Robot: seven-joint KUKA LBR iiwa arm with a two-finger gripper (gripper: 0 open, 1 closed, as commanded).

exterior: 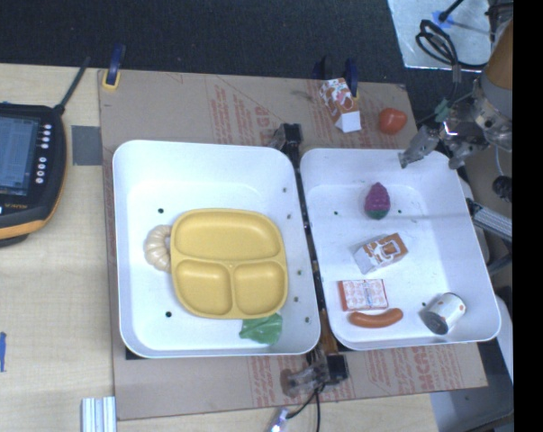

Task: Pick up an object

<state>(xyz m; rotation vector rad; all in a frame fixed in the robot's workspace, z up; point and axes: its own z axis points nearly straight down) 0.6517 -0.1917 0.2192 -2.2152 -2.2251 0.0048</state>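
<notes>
Two white bins sit side by side on the counter [37, 286]. The left bin [140, 165] holds a yellow tray [228, 261] with three parts. A pale round thing [156, 246] peeks out at the tray's left edge, and a green leafy thing [262, 329] lies at its lower edge. The right bin [469, 241] holds a purple fruit [377, 200] near the top, a small tilted carton [380, 252] in the middle, a flat red and white packet [362, 292] below it, a sausage [375, 318] just under the packet, and a little metal cup [443, 313] on its side in the lower right corner. The pincer [415, 148] hangs over the upper right edge of the right bin, and I cannot tell if it is open or closed. Nothing shows in its grip. Above the bins, a small box [339, 103] and a red tomato [392, 120] rest on brown cardboard [208, 106]. A black and orange screen pad [19, 169] lies at the far left.
</notes>
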